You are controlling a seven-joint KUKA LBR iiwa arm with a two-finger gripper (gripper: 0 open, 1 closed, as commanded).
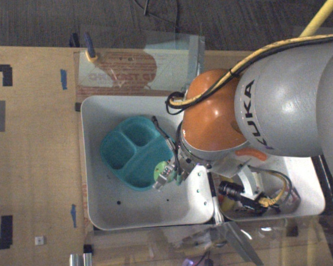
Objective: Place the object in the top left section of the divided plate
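On the far left is the brown cardboard bench top [33, 148], with a few blue tape marks. Next comes the left shallow white plastic bin [127, 209], and in it lies the teal divided plastic plate [127, 148], turned at a slant. Its two small sections are toward the left and the top, and its one large section is toward the lower right.

At the lower right edge of the plate is a small pale green rounded object [160, 170]. I take it for the task's thing. It is over the rim by the large section, touching or just beside the tip of the gripper [169, 175]. Whether the claw is apart, together or clamped on this object, I cannot tell; the tip is too small and partly covered.

Above it is the big grey arm with the orange band [288, 93], which reaches over the right white bin [308, 179].

I judge that the step in hand is carrying the object to the plate. The next move calls for a shift up and to the left, across the divider to the small section, before release.
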